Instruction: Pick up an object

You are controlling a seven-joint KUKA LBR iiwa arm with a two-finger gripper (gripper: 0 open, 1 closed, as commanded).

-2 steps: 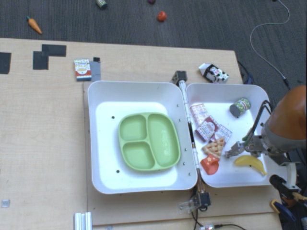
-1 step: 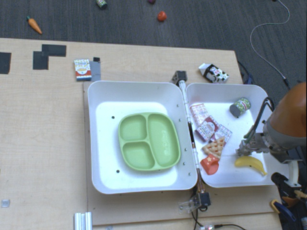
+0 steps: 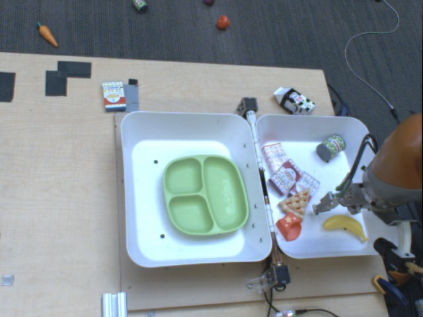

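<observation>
The banana (image 3: 344, 227) lies in the right bin (image 3: 301, 127), near its front edge, untouched. You are at the approach step: the gripper (image 3: 328, 204) hangs just beside the banana's upper left, between it and the waffle piece (image 3: 295, 202), nothing held; whether its fingers are apart cannot be told. Next, shift toward the banana and descend. The arm (image 3: 400, 167) reaches in from the right, wrist low.

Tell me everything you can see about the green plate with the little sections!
The green plate is pale green and looks like smooth plastic. It is a rounded rectangle split by raised ridges into three compartments: two smaller ones on its left side and one long one on its right. It lies flat, turned slightly askew, near the middle of the left white bin, resting on the bin's floor. All three compartments look bare, and nothing else touches it.
</observation>
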